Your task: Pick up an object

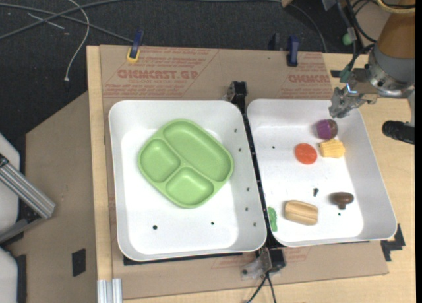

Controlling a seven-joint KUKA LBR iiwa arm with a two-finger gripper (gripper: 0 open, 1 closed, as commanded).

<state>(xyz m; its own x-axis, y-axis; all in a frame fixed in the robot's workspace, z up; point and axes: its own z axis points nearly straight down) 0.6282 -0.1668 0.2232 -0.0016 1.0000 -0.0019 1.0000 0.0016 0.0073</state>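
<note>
So the grey two-finger gripper (343,102) hangs over the far edge of the right-hand shallow white bin (369,193), w/ nothing between its fingers; can't tell how wide they're set. Closest pick is the small round purple plastic piece (326,129), just nearside of the gripper, w/ a yellow ridged corn-like block (332,149) touching or nearly touching it on the near side and an orange-red round disc (305,154) a bit left. Best approach imo: center over the purple piece, drop straight down, and align the jaws left-right so neither finger lands on the yellow block, then close gently since a round toy prob rolls out of a skewed pinch.
</note>
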